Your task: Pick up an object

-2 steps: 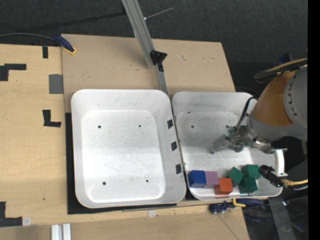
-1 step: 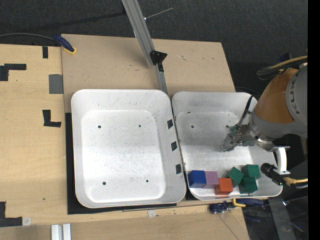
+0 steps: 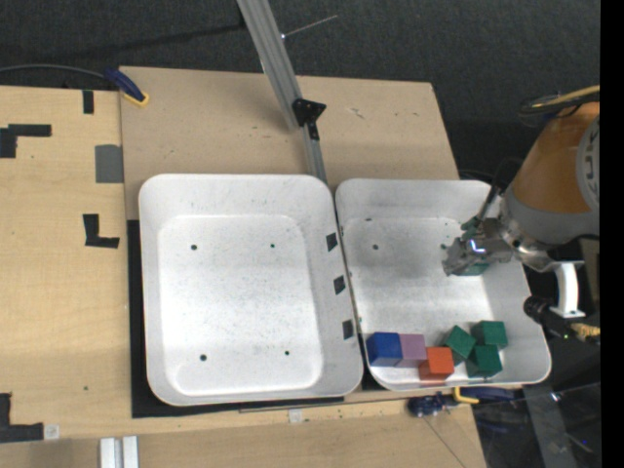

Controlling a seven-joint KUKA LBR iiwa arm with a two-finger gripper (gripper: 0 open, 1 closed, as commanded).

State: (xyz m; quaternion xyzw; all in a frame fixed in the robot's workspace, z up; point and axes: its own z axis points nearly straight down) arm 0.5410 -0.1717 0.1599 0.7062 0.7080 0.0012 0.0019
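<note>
Several small blocks lie bunched along the near edge of the right bin [image 3: 409,213]: a blue one [image 3: 384,348], a pale purple one [image 3: 412,346], an orange one [image 3: 439,361] and three green ones [image 3: 461,339] [image 3: 492,333] [image 3: 484,360]. My gripper [image 3: 467,258] hangs low over the right side of that bin, well behind the blocks. Something small and green-tinted shows at its tip, too blurred to name.
The left bin [image 3: 239,286] sits beside the right one on the wooden bench. A slanted metal pole [image 3: 278,57] with a black clamp crosses the back. A blue and yellow clamp [image 3: 127,84] lies at the far left.
</note>
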